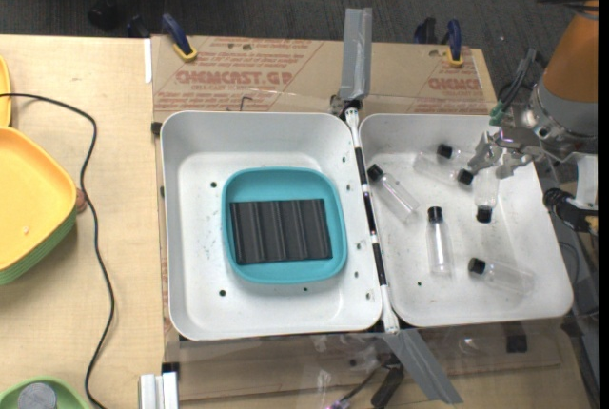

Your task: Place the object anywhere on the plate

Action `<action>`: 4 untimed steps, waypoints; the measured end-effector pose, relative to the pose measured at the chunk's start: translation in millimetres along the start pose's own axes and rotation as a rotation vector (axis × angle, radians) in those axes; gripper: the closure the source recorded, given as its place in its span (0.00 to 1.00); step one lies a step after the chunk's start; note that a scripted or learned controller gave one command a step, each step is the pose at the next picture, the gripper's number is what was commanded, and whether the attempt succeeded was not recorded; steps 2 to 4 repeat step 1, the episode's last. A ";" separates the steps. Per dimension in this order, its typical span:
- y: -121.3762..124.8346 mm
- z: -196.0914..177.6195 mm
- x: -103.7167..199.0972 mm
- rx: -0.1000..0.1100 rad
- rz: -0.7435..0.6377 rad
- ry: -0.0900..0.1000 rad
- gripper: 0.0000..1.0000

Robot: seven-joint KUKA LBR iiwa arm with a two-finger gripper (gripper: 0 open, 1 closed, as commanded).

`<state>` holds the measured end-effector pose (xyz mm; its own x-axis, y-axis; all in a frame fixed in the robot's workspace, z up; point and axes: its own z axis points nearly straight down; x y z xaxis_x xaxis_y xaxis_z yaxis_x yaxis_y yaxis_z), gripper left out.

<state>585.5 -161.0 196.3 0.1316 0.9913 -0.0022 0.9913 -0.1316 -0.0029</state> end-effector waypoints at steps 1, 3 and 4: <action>0.1 -0.2 0.0 0.000 0.000 0.000 0.00; 0.1 -0.2 0.0 0.000 0.000 0.000 0.00; 0.1 -0.2 0.0 0.000 0.000 0.000 0.00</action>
